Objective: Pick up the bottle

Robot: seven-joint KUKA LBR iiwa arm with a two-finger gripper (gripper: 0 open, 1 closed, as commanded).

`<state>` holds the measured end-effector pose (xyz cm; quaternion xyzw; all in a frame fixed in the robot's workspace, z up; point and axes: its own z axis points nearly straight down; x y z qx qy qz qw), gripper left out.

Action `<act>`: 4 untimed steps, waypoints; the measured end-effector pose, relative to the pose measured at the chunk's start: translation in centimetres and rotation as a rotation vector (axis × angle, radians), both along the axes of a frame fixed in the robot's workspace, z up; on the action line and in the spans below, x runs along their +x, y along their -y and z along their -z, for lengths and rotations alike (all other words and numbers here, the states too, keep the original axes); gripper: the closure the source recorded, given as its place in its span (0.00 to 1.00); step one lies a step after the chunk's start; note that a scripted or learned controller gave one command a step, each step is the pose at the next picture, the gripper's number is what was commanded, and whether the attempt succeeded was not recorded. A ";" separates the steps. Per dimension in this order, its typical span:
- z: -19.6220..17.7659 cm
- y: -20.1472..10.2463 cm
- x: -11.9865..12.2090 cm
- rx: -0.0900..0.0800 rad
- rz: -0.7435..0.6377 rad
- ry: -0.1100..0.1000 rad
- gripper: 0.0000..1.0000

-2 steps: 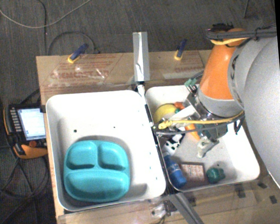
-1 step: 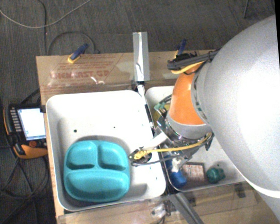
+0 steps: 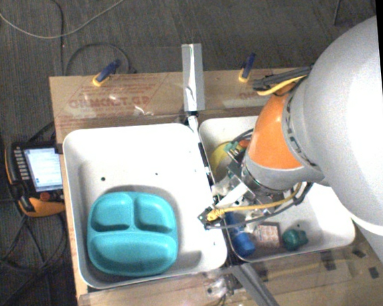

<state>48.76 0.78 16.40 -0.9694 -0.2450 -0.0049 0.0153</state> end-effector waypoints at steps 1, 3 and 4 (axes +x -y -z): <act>0.9 1.0 0.5 0.014 -0.081 0.012 0.00; -1.8 -3.0 0.2 -0.033 -0.072 -0.007 0.00; -16.2 4.7 -0.4 -0.036 -0.062 -0.004 0.00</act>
